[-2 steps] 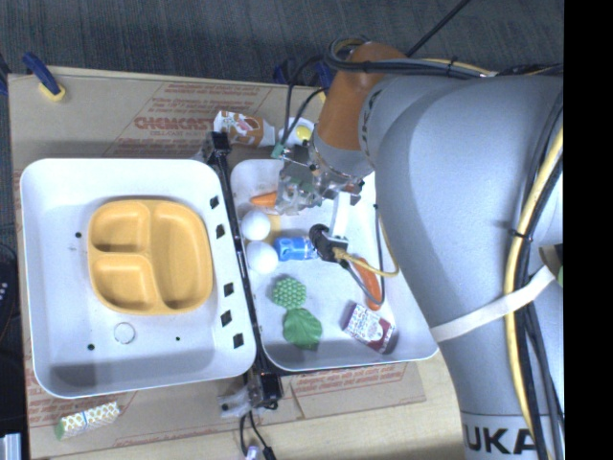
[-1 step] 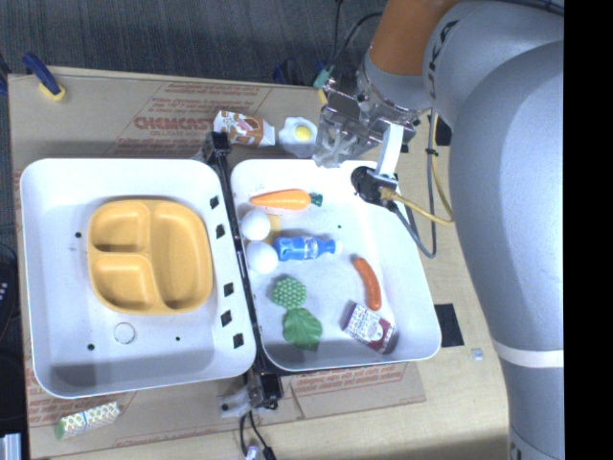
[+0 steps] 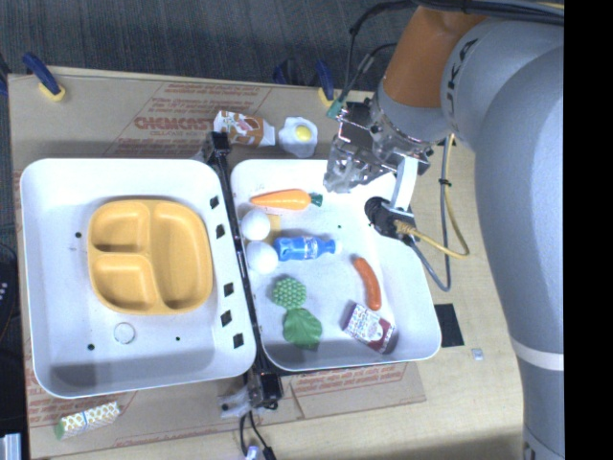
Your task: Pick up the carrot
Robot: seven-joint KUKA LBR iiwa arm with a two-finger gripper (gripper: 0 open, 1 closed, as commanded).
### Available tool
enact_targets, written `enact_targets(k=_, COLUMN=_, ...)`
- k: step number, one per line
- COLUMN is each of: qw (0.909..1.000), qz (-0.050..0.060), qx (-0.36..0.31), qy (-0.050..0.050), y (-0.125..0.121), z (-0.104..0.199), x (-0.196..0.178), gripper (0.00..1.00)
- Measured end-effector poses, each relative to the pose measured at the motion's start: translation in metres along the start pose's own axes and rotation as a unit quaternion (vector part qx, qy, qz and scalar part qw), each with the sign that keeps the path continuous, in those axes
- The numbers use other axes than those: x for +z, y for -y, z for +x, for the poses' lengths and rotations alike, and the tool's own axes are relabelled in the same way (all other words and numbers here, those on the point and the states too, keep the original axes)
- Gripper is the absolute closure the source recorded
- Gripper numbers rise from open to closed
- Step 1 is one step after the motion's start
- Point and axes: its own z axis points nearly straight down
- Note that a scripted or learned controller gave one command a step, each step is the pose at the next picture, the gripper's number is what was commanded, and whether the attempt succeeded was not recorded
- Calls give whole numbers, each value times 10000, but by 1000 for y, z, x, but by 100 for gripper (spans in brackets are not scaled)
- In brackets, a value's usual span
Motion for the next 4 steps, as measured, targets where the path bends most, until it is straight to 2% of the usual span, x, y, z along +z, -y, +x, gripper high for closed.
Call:
enact_targets(k=1, qw=9983, qz=-11, qx=589, qy=-1, y=10, z=-43, x=-28, gripper=100)
enact_targets(k=2, qw=9957, qz=7, qx=925, qy=-1, y=74, z=-57, x=29, gripper=100)
enact_targets(k=3, qw=9826, qz=16, qx=1859, qy=-1, y=111, z=-47, x=34, gripper=100)
enact_targets(k=4, qw=9647, qz=-6, qx=2633, qy=-2, y=119, z=-61, x=-1, gripper=100)
